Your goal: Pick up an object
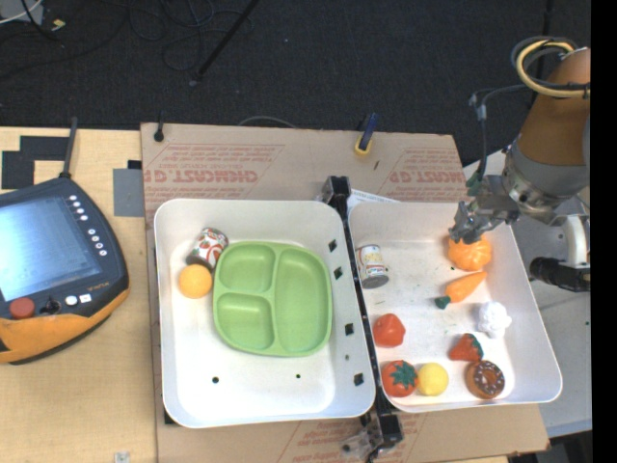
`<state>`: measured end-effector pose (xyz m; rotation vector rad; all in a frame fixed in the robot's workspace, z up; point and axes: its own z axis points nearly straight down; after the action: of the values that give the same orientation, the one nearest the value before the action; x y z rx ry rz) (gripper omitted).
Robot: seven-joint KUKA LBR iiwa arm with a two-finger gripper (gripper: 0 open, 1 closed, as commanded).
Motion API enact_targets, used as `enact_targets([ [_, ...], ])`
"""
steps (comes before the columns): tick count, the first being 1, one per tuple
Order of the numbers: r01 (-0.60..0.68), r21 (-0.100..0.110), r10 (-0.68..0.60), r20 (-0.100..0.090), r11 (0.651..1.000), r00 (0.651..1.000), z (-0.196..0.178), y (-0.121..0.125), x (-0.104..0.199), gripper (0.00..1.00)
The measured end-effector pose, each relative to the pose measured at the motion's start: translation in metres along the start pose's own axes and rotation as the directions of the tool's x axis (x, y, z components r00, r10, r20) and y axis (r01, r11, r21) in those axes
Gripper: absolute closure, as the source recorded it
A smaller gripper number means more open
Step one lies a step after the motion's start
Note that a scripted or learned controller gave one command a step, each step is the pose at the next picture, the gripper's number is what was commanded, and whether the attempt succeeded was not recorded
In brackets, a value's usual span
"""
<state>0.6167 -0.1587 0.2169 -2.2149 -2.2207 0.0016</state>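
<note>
**Orange fruit under the end effector in the right bin**

Orange and rounded, the toy fruit lies near the upper right corner of the right bin, directly at 6 o'clock from the end effector, which stands right over its top. Whether the grey metal tool touches or grips it, I cannot tell.

At 6 o'clock from the fruit lies a tapered carrot with a green stub, and farther on a crumpled white lump, a strawberry and a glazed doughnut. Toward 8 o'clock sit a red pepper, a tomato and a yellow lemon. A small printed tin stands at 9 o'clock, by the bin's left wall.

In the left bin a smooth green divided plate has an orange ball and a tipped can at its 9 to 10 o'clock side.

Both glossy white bins rest on printed cardboard over a pale wooden worktop. A control pendant with a screen lies at far 9 o'clock. Dark carpet and cables fill the 12 o'clock side.
</note>
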Motion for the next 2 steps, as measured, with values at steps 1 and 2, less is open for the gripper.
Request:
enact_targets([
  [1,0.000,0.000,0.000,0.000,1.000,1.000,-0.012,-0.025,0.049,1.00],
  [2,0.001,0.000,-0.001,-0.001,1.000,1.000,-0.020,-0.049,0.102,1.00],
])
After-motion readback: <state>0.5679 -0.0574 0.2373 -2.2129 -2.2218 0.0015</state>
